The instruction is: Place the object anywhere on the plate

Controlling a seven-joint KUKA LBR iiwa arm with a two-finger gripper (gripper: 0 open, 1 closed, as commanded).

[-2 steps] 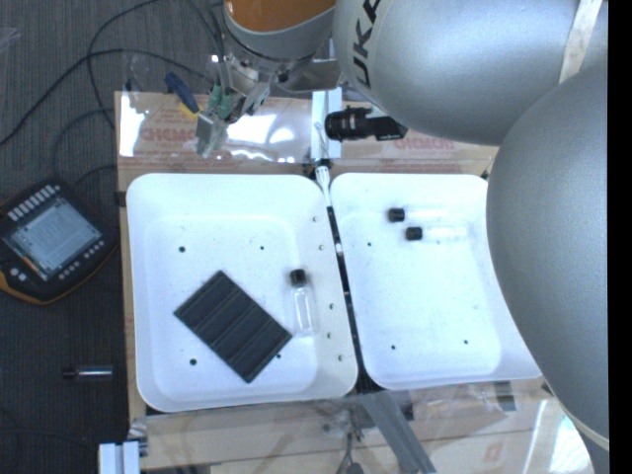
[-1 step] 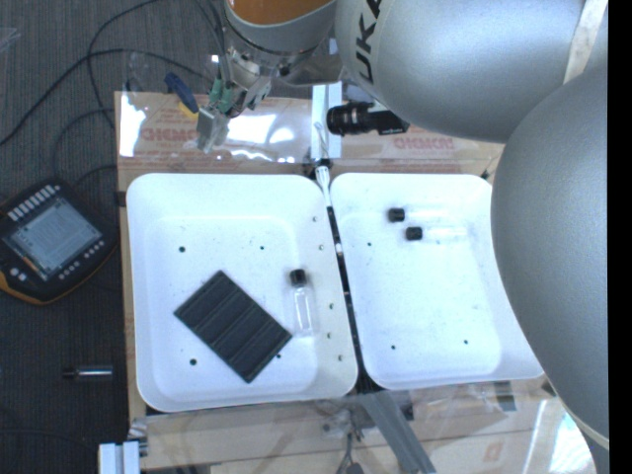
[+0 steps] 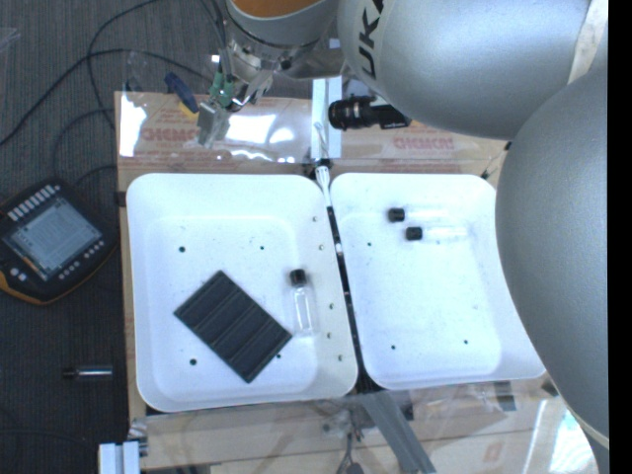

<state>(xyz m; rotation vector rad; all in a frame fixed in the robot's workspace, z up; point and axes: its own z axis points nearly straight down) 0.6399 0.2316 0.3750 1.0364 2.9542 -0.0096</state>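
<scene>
The grey arm arches overhead, its hand hanging at upper left.

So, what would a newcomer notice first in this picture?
The huge grey arm fills the top and right, its gripper hanging above the bench behind the bins. In the left bin lies a dark ribbed plate beside a clear vial; two more vials lie in the right bin.

The arm fills the view from 12 to 4 o'clock and runs off the top and right edges, hiding the right bin's far right rim. The gripper, at 11 o'clock, is too small and cluttered to read. The 2 clear vials at 2 o'clock nearly vanish against white, showing mostly black caps.
</scene>
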